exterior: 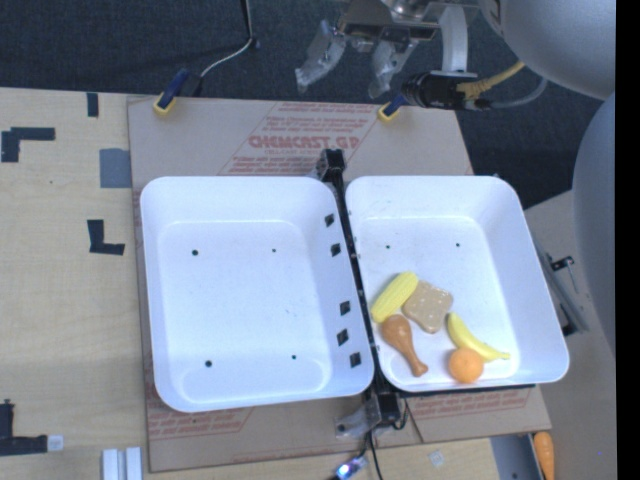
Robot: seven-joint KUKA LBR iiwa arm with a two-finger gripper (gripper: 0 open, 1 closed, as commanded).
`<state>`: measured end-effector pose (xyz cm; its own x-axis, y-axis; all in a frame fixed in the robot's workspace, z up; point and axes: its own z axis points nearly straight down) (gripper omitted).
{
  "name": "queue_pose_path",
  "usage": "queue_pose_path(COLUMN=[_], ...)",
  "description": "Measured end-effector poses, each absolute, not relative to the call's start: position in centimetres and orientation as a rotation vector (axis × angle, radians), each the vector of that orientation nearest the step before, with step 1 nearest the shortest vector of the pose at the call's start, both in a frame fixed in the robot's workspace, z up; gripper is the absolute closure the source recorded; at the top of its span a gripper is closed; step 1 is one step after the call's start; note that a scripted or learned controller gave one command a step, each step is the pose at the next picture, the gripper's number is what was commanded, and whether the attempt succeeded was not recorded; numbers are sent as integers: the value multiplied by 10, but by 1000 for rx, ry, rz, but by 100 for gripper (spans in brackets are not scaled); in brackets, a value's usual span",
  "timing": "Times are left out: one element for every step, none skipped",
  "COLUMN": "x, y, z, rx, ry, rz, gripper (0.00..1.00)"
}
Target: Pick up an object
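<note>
Looking down at a slant on my bench, I saw two shallow white bins side by side on a brown cardboard sheet (300, 143) printed with red lettering. The left bin (165, 298) filled the middle left of the frame, and the right bin (500, 228) filled the middle right; their inner rims met along a dark joint with black clips.

All the toy food lay bunched in the lower part of the right bin. A yellow corn cob (394, 295) lay tilted nearest the joint. Just to its right sat a tan slice of bread (428, 307), touching the cob. Below the cob lay a brown chicken drumstick (405, 343), its thick end up toward the cob. A yellow banana (472, 339) curved along the lower right, and an orange (465, 366) sat right under it, near the bin's bottom rim.

The gripper (350, 66) hung at the top centre of the frame, above the dark floor beyond the cardboard and well apart from the food. Its two pale fingers (318, 58) were spread, with nothing between them. The grey arm (560, 18) filled the upper right corner.

Two yellow-and-blue clamps (171, 90) held the cardboard's top edge.
</note>
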<state>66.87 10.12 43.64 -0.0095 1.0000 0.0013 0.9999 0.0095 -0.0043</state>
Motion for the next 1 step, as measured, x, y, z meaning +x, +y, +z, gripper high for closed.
queue_pose_path(x=[669], y=[160], z=[461], rx=[-2214], ry=[-2227], rz=[0], gripper=[0])
